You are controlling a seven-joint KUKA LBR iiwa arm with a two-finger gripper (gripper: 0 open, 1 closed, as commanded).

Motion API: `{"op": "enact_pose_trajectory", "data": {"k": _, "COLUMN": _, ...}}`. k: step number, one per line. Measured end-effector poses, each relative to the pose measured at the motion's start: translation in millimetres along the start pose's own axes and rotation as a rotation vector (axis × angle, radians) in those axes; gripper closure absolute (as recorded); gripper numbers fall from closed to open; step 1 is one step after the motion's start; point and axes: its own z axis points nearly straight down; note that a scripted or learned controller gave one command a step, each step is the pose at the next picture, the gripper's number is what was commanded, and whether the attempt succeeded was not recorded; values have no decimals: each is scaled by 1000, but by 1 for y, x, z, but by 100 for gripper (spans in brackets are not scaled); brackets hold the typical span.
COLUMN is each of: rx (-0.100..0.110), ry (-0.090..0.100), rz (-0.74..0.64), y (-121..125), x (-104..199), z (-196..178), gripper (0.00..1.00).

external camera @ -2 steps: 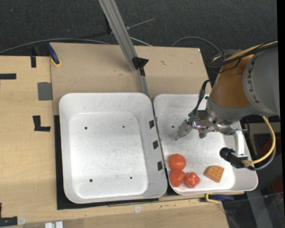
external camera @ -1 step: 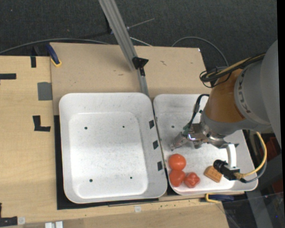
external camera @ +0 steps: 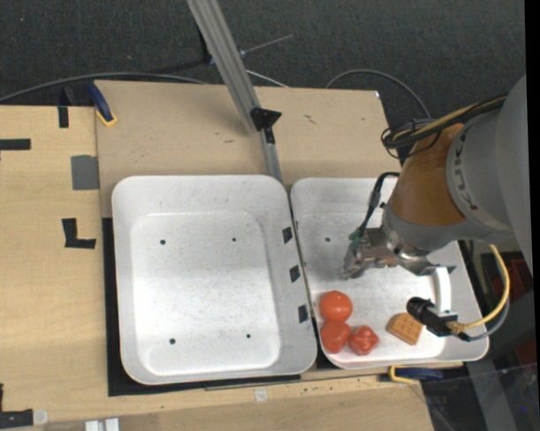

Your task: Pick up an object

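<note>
Wooden bench (external camera: pixel 187 116) bearing 2 shallow white bins side by side. The left bin (external camera: pixel 206 274) is the larger in this view; its speckled floor shows 4 small dark dots. The right bin (external camera: pixel 336 208) lies just beside it, their rims touching along the middle. A grey arm (external camera: pixel 490 172) with an orange band (external camera: pixel 426 191) reaches in from the right and hangs over the right bin. Its gripper (external camera: pixel 358 262) points down over the bin's centre, near the floor; from this angle it cannot be told how far the gripper is open, and nothing is seen in its grasp. A slanted grey metal rail (external camera: pixel 229 61) crosses the bench from the top edge towards the gap between the bins. No readable writing or labels appear on any surface.

Contents of the right bin, all along its near edge: a round red tomato (external camera: pixel 336 305) lies nearest the gripper, below it and slightly left, apart from it. 2 further red pieces (external camera: pixel 349 338) lie just below the tomato, touching one another. A small tan block (external camera: pixel 403 327) lies to their right, beside a black fitting (external camera: pixel 424 311) on the arm.
</note>
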Motion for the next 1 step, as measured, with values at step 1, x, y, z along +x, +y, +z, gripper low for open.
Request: {"op": "enact_pose_trajectory", "data": {"k": 1, "rx": -6, "ry": -1, "rz": 1, "y": -4, "x": 5, "z": -44, "gripper": 100}}
